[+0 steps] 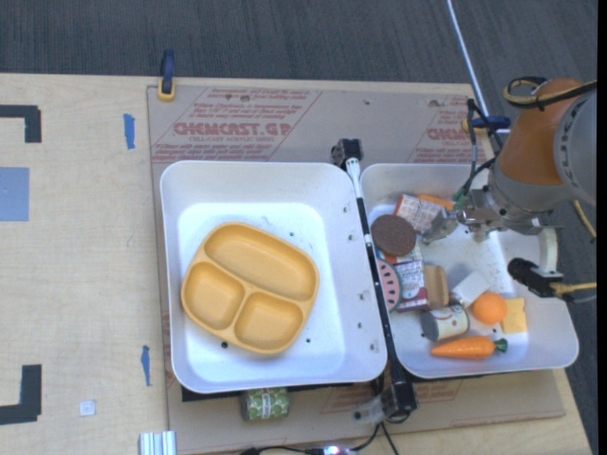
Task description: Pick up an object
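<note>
- you have two white bins side by side on the bench: the left bin holds a yellow divided plate with three sections, lying flat near its middle
- the right bin holds the clutter you can pick from: a brown round disc at its left side, a crumpled packet just beyond it, a red-and-white wrapper nearer to you
- toward the near edge you see a small can lying tilted, an orange ball just right of it beside a yellow block, and a carrot lying flat along the near side
- the arm reaches in from the right, its orange band above the far right part of the right bin
- the gripper sits low over the far half of the right bin, just right of the crumpled packet; you cannot tell how it stands, and nothing shows between it
- a green can lies on the bench, just near of the left bin
</note>
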{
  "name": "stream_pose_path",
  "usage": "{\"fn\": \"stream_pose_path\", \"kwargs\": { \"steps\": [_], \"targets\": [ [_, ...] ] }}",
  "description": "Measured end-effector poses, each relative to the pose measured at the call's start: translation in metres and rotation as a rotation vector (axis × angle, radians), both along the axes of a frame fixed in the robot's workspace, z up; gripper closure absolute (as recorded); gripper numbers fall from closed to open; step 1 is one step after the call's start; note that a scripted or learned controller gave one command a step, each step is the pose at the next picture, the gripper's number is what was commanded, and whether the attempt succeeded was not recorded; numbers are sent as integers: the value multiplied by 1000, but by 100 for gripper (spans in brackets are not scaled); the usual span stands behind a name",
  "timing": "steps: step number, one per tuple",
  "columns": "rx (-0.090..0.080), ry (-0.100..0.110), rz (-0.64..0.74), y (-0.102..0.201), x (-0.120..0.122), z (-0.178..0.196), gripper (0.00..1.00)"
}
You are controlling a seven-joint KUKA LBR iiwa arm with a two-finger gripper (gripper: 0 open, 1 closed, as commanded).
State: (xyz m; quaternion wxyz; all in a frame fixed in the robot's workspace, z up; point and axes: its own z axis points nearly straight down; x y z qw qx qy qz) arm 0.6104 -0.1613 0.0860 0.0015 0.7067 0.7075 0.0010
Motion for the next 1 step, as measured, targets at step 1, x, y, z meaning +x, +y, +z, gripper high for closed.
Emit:
{"fn": "stream_pose_path", "kwargs": {
  "steps": [1],
  "targets": [
    [-11, -8, -6, 51, -25, 2, 0]
  ]
}}
